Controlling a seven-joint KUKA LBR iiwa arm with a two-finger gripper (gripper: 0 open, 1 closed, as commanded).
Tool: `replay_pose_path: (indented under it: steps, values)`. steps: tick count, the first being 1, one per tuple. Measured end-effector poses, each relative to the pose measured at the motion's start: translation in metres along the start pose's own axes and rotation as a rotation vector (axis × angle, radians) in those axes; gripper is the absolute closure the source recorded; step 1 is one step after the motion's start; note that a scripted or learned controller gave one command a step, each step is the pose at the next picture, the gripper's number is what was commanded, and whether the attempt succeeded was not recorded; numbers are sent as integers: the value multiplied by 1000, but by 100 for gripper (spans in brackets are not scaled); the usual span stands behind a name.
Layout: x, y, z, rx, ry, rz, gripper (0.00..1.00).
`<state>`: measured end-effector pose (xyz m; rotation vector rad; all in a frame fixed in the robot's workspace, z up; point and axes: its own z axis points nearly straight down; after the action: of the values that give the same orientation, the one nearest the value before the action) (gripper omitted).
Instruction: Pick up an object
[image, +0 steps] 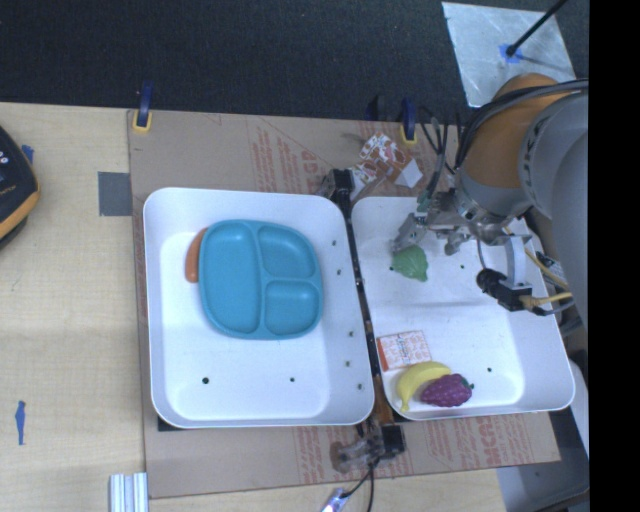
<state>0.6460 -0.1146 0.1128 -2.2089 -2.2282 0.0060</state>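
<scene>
A bench seen from above, with two shallow white bins side by side on brown cardboard.

Nearest the viewer, in the front corner of the right bin (500, 340), a yellow banana (416, 380) lies touching a purple grape bunch (446, 391). Just behind them, against the bin's left wall, sits a small white card (405, 349) with red print.

The left bin (250, 390) holds a blue divided plate (261, 278), lying flat toward its back half. An orange item (191, 256) peeks out from under the plate's left edge; what it is cannot be told.

Farther back in the right bin, a green leafy toy (410, 263) rests on the bin floor. The gripper (412, 232) sits just above and behind it, at the end of the grey and orange arm (520, 150) reaching in from the right. Whether the fingers are apart or together cannot be told, and whether they touch the green toy is unclear.

Beyond the bins, a crumpled wrapper (380, 158) lies on the cardboard.
</scene>
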Motion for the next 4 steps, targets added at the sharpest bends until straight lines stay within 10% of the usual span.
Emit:
replay_pose_path:
  steps: [3,4]
  values:
    - [0,-7,21,-1,-1,3,0]
    - [-1,-7,10,0,-1,1,100]
